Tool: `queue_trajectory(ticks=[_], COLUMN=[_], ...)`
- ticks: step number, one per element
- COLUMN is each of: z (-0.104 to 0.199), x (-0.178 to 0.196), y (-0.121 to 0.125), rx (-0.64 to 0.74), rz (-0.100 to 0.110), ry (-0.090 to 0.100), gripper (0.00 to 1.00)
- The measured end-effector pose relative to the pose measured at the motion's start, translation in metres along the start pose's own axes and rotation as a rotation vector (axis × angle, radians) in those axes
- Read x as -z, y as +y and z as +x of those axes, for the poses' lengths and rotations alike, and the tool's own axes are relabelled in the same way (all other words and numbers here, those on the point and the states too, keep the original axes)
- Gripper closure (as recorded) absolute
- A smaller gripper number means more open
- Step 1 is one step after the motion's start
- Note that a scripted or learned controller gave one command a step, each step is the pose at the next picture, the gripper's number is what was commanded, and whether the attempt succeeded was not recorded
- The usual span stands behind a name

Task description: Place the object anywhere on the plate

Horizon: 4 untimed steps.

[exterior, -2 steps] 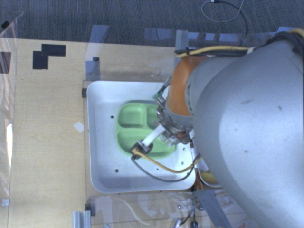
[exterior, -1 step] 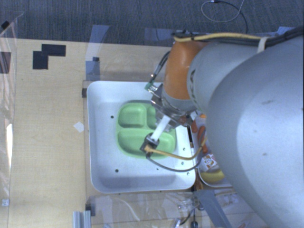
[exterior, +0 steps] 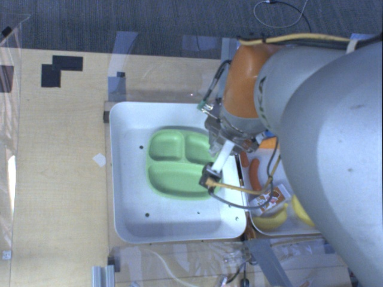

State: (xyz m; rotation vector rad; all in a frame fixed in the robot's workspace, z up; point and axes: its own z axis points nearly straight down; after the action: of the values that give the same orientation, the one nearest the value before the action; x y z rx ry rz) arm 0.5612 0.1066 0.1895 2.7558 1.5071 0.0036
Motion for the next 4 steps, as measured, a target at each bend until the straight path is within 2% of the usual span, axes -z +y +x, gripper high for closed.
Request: queue_trajectory(ticks=[1, 2, 3, 4], z=[0.038, 0.037, 0.037, 0.037], x=[-0.074, -0.075, -0.064, -0.064], y=[-0.012, -0.012, -0.012, -0.012], rx=[-0.313, -0.314, -0.309, -0.309], rz=[-0.021, -0.021, -0.018, -0.018], ry=[0.027, 0.024, 0.021, 0.021], gripper=[1.00, 0.00, 1.00, 0.00])
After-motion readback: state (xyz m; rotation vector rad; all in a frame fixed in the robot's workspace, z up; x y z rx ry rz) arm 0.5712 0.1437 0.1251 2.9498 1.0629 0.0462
